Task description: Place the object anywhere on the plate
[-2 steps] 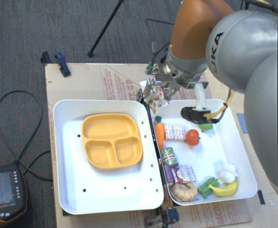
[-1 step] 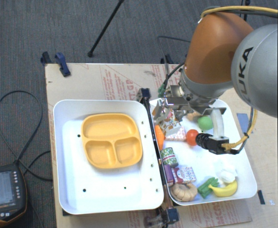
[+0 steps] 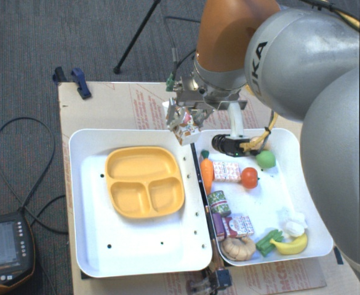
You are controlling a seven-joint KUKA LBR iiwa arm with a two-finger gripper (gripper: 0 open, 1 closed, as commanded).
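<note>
I am holding a small crinkled white-and-red packet [image 3: 184, 126] pinched in my pincer [image 3: 186, 119], hanging above the bins' shared wall, at about one o'clock from the yellow three-compartment plastic plate [image 3: 145, 181] lying in the left white bin [image 3: 90, 226].

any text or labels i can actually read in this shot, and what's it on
"KA", the visible end of a dark brand name, on the grey arm.
Red print on the cardboard bench top: too blurred to read.
Pink carton in the right bin: print too small to read.
Small boxes near the bin's front: labels unreadable.
Small carton at the gripper: pattern blurred.
Screen of the pendant at lower left: unreadable.
</note>
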